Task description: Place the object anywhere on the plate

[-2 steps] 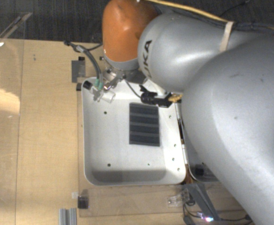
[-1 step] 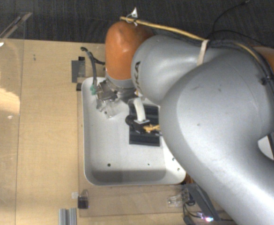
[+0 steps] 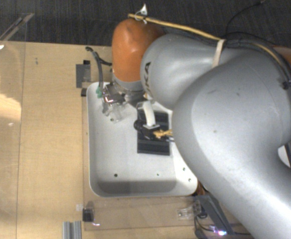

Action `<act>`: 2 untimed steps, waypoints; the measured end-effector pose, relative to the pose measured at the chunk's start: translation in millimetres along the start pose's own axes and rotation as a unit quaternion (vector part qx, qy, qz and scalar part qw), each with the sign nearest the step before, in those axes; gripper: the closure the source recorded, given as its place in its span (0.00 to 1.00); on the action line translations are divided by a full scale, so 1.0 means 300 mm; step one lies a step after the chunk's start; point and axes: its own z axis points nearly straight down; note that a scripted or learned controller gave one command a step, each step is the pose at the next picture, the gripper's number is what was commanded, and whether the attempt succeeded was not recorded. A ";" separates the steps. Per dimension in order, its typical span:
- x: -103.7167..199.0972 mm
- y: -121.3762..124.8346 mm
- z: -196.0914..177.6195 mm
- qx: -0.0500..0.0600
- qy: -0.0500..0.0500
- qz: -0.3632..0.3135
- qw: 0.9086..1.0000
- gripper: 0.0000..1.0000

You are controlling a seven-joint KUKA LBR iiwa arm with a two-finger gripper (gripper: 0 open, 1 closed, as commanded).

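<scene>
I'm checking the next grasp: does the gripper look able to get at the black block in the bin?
Probably yes: the gripper hangs over the white bin, just left of the black block, with only bare bin floor between them.

Bench (image 3: 41, 148): pale wood-toned top, glare patch at far left. White bin (image 3: 98, 178) sits directly on it, shallow, rounded corners, lying under and forward of the gripper (image 3: 113, 103). Small dark bracket (image 3: 83, 73) on the bench just left of and behind the gripper, at the bin's back corner. Dark clip (image 3: 88, 214) and grey metal piece (image 3: 72, 229) on the bench well forward of the gripper, beyond the bin's front edge.
</scene>
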 end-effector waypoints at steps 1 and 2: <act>0.049 -0.073 -0.049 -0.005 -0.001 -0.131 0.991 1.00; -0.002 0.050 -0.134 -0.007 -0.003 -0.371 0.929 1.00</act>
